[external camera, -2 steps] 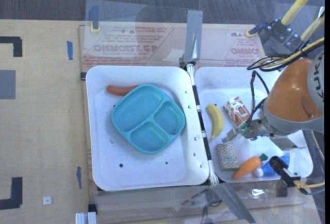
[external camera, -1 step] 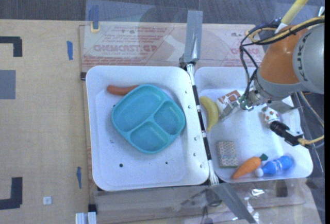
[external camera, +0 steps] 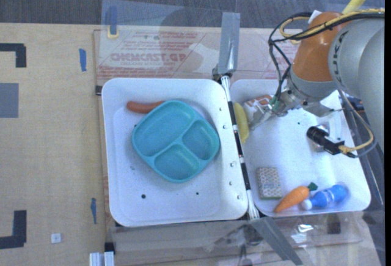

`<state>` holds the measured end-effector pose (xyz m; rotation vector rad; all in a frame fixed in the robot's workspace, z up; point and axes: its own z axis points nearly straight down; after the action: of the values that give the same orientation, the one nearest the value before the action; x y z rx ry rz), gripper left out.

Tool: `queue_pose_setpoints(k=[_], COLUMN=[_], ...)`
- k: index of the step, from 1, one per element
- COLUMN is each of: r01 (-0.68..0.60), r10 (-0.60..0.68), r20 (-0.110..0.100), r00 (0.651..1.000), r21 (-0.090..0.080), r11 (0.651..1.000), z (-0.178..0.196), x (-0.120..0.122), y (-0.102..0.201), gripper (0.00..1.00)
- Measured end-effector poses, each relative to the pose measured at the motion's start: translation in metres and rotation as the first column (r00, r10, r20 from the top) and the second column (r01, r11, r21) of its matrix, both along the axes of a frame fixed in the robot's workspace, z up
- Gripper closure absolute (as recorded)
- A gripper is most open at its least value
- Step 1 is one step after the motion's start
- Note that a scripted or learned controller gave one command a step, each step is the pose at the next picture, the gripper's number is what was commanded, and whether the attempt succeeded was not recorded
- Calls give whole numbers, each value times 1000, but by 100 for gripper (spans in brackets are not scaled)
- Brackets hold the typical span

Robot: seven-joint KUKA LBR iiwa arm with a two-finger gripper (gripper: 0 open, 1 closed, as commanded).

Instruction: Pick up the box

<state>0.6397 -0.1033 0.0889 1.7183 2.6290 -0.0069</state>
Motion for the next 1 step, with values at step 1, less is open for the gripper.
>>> queue_pose_setpoints(k=[1], r01=[42], r10=[-42], r20=[-38], r00=[998], r21=[5], r11=[999], z=[-4], x=[20], y=[-2], gripper=[0])
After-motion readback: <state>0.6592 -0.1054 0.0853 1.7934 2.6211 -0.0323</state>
